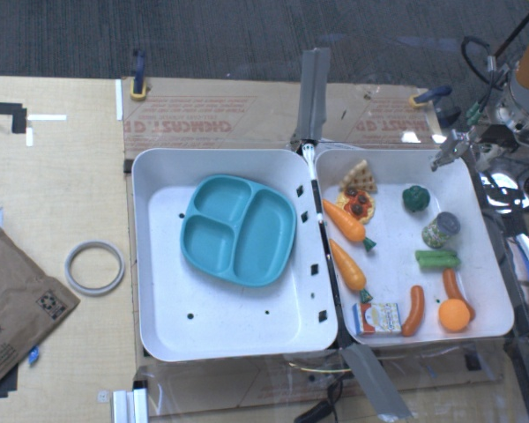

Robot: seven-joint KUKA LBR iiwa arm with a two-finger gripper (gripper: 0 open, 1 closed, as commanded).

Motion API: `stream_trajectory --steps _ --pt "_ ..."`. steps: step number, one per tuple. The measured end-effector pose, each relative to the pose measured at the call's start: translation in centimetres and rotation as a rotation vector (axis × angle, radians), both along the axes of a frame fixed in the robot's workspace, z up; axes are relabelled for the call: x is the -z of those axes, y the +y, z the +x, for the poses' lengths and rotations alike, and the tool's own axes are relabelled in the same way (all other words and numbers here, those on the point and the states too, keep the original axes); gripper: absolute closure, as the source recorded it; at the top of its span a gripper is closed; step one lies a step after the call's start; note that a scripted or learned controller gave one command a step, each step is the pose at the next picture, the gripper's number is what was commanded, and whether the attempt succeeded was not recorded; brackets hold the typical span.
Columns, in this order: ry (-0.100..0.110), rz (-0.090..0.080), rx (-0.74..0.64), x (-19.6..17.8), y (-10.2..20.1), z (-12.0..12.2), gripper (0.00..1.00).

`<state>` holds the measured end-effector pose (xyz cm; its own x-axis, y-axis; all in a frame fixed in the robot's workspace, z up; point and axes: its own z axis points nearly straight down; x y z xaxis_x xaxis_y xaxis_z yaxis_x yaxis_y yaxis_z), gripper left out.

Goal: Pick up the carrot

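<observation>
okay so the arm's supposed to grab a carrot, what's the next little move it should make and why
Probably swing the pincer left and down over the upper carrot. The pincer sits at the right bin's far right rim, well away from both carrots, which lie along that bin's left wall with nothing on top of them.

**Dark carpet beyond a pale wood counter**

Dark grey carpet (247,20) spans the far side. The light wood counter (53,192) carries a cardboard sheet (212,113), clamped at its far edge, a tape ring (94,266) and a brown box (13,307) at left.
</observation>
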<state>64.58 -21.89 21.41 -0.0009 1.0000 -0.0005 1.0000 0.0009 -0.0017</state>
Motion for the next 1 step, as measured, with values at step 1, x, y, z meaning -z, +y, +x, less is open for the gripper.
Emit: stream_trajectory --steps 1 --pt "0.001 0.000 -0.115 2.30 14.60 -7.25 0.00"
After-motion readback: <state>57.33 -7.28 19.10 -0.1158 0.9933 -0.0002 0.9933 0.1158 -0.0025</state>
